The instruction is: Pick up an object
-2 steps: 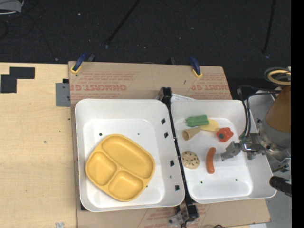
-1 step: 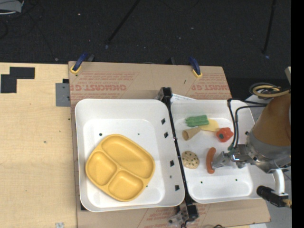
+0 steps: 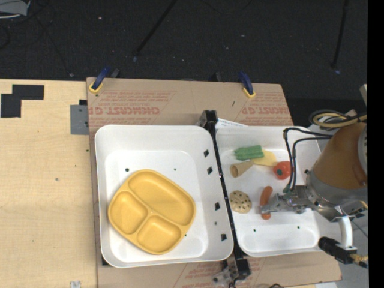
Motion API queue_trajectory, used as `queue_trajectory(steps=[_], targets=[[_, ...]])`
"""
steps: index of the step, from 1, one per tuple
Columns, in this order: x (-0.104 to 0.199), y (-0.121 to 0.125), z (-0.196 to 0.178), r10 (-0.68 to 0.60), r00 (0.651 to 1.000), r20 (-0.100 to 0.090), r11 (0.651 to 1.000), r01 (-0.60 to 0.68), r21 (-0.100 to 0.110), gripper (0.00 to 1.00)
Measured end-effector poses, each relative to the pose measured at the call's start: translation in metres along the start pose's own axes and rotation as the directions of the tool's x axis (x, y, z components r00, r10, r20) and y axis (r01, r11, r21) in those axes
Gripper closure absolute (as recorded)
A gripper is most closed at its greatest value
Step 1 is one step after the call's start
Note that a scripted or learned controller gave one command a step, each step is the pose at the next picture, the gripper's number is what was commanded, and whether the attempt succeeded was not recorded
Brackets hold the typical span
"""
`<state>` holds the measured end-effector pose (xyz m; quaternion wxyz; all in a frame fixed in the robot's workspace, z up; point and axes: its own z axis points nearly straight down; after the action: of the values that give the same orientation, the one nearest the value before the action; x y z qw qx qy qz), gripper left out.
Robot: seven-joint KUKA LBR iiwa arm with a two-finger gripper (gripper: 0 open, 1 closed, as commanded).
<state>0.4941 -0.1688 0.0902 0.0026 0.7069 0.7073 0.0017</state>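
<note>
The right bin [image 3: 282,243] holds several small items: a green block [image 3: 248,152], a yellow piece [image 3: 267,159] beside it, a tan cone [image 3: 242,168], a red round item [image 3: 281,170], a speckled cookie [image 3: 240,201] and a red-orange elongated piece [image 3: 265,195]. My gripper [image 3: 271,209] is low in this bin, right at the lower end of the red-orange piece, and a bit of red shows just under it. The metal gripper body hides how it meets that piece. The arm's grey and orange wrist [image 3: 339,164] reaches in from the right.
The left bin [image 3: 120,143] carries a yellow divided plate [image 3: 151,210]. A black divider [image 3: 219,179] runs between the two bins. Black cables [image 3: 297,155] loop over the right bin's far right side. Clamps [image 3: 246,84] hold the cardboard behind.
</note>
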Motion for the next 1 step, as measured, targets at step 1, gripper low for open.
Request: queue_trajectory(steps=[1], targets=[[-0.0006,-0.0019,-0.0079,0.002,1.000,-0.001,1.000,-0.002,0.006,1.00]])
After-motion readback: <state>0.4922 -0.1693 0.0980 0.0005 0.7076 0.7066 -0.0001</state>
